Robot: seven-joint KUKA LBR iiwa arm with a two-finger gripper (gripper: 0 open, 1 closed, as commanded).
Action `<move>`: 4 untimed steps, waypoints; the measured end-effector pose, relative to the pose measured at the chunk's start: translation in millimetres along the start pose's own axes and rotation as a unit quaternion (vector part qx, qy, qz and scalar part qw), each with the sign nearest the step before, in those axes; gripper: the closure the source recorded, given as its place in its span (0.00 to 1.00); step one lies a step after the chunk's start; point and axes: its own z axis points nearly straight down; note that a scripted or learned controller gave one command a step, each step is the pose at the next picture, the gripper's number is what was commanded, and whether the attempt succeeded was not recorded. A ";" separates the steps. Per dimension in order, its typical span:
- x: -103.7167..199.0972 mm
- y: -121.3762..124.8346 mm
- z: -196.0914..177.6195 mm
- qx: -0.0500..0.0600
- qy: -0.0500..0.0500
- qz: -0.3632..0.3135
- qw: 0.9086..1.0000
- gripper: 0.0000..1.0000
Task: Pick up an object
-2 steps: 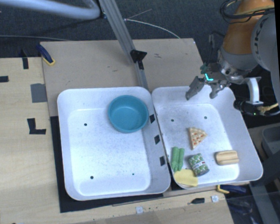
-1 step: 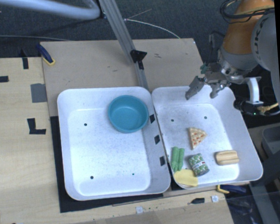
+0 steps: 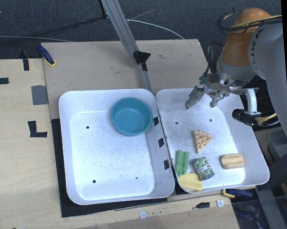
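Your left bin (image 3: pixel 82 156) holds one thing: a blue bowl (image 3: pixel 131 116), upright, in the far right corner near the wall shared with the other bin.

Your right bin (image 3: pixel 244 143) carries the small items, all toward its near half. A tan bread-like block (image 3: pixel 232 161) lies near the right wall. A pizza slice (image 3: pixel 202 140) sits mid-bin, apart from the rest. A green printed can (image 3: pixel 203 168) lies just beside a yellow piece (image 3: pixel 190 182) at the near-left corner; green pods (image 3: pixel 181 160) rest along the left wall, just above the yellow piece.

The arm comes in from the right, orange band up top. Your gripper (image 3: pixel 204 98) hangs over the far end of the right bin, fingers spread, nothing between them, well apart from every item.
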 end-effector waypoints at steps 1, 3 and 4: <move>-0.5 -1.1 65.3 0.001 0.000 0.000 1.000 0.00; 0.1 -0.6 65.9 -0.003 -0.001 -0.001 1.000 1.00; 3.6 -4.5 4.0 -0.005 0.000 0.000 1.000 1.00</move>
